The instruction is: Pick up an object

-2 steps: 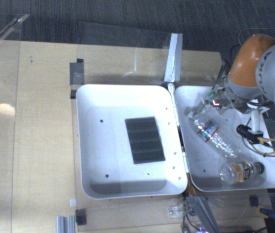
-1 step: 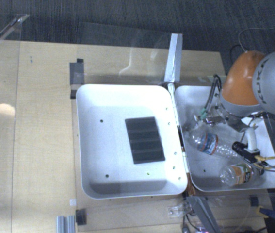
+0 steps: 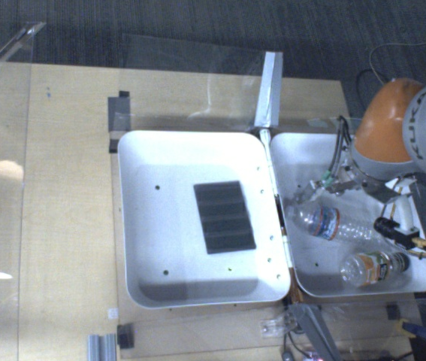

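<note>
Clear plastic bottles (image 3: 325, 222), glossy white bins (image 3: 141, 201), matt wood bench (image 3: 55, 224).

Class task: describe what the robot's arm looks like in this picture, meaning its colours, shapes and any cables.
The arm is rounded and grey with a bulging orange band. Thin dark cables run down to the metallic gripper.

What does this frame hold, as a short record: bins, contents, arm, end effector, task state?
left bin: one dark ribbed rectangular pad, lying flat near the middle
right bin: two clear plastic bottles on their sides, one with a blue label, one with a dark label
arm: reaches in from the right, over the right bin
end effector: low above the blue-label bottle; whether it grips anything cannot be told
task state: no object seen lifted
</note>
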Tool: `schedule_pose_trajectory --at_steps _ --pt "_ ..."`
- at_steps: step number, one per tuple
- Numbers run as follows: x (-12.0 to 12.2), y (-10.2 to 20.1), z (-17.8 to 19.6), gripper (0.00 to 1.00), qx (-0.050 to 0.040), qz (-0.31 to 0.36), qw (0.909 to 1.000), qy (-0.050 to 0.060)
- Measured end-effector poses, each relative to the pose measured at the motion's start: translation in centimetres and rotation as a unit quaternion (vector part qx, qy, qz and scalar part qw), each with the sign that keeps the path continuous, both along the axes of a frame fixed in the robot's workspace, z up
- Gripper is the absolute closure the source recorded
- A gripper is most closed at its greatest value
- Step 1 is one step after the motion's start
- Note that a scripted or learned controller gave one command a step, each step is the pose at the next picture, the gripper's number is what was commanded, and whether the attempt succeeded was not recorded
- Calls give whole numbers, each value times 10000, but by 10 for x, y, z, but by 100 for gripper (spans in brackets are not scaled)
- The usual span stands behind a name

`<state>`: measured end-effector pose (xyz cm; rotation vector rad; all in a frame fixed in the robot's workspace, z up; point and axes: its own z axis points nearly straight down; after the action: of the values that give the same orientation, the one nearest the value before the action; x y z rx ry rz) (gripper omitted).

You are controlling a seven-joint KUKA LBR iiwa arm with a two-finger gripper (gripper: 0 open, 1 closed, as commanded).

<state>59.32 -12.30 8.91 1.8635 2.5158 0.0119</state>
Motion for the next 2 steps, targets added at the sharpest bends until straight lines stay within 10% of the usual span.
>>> schedule_pose_trajectory --at_steps 1,2 --pt "-66 22 1 0 -8 331 9995 -9" --pt "10 31 -1 0 17 -1298 9915 5"
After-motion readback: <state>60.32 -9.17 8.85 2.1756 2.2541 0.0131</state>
